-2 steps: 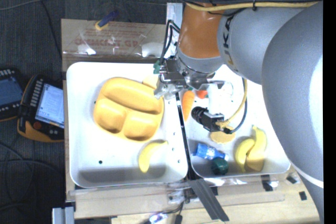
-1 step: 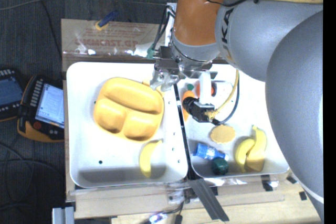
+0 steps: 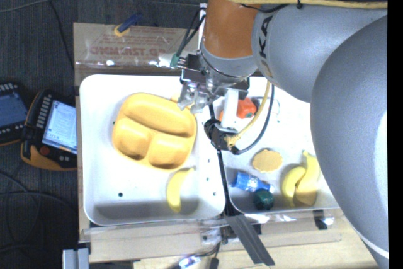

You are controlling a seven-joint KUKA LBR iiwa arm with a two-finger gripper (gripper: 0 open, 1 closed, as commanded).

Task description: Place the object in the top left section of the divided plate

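While the hand [image 3: 192,99] hovers at the yellow divided plate's [image 3: 154,130] upper right edge, seemingly for a drop, I cannot tell its grip state; a banana [image 3: 176,188] lies below

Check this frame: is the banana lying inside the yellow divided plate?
No. The banana lies on the bin floor, just below the divided plate.
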